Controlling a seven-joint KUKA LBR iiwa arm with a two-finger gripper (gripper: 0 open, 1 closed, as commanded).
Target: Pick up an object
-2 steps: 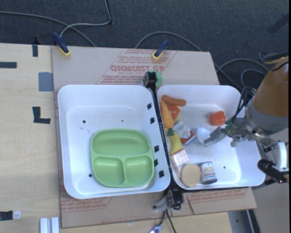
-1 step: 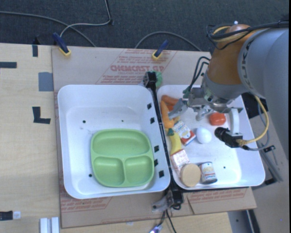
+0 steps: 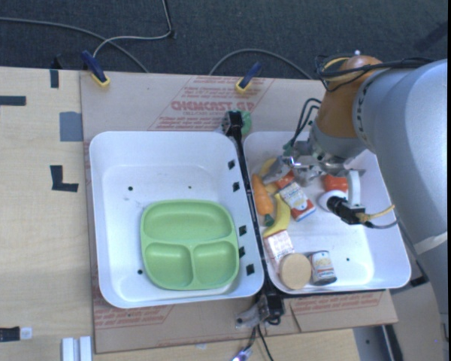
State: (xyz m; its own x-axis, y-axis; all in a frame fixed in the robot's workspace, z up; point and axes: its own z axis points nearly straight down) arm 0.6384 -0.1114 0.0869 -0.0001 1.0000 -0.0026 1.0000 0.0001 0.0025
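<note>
Arm: mine, grey, reaching in from the right, bent steeply downward | Wrist: orange band uppermost, cables looping beside it | Gripper (image 3: 307, 165): low, pointed down, seen from above | Fingers: hidden beneath my own wrist housing

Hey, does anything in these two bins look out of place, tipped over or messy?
Nothing looks spilled or broken. The green divided plate lies flat in the left bin. The right bin is cluttered: a small can lies on its side beside a round tan disc, and a carrot and small cartons are jumbled under the tool.
</note>
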